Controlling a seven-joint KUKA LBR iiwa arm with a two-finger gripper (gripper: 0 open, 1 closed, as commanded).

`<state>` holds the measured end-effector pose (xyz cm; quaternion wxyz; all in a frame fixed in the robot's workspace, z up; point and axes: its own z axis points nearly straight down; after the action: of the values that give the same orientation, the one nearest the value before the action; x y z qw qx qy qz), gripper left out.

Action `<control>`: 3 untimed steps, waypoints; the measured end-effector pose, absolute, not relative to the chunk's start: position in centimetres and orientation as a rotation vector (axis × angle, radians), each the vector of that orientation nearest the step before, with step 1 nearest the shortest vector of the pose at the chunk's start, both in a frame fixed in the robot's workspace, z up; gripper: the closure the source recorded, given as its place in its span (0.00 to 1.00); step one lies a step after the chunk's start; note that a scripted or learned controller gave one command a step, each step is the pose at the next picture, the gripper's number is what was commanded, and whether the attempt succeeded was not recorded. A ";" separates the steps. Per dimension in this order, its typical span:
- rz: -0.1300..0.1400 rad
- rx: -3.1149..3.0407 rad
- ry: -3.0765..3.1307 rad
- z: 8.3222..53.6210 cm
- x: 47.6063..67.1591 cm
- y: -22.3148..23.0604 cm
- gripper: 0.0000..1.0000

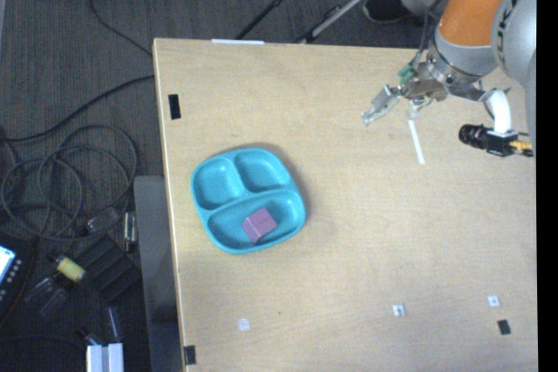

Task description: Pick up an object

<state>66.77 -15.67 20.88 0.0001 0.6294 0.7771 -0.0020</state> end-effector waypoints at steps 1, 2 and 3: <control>-0.005 1.953 2.461 9.4 66.8 -21.9 0.00; -0.005 1.818 2.561 8.4 66.9 -22.2 0.00; -0.005 1.816 2.561 9.4 67.0 -22.1 1.00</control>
<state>66.96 -22.10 9.36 0.0013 0.5784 0.8157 -0.0016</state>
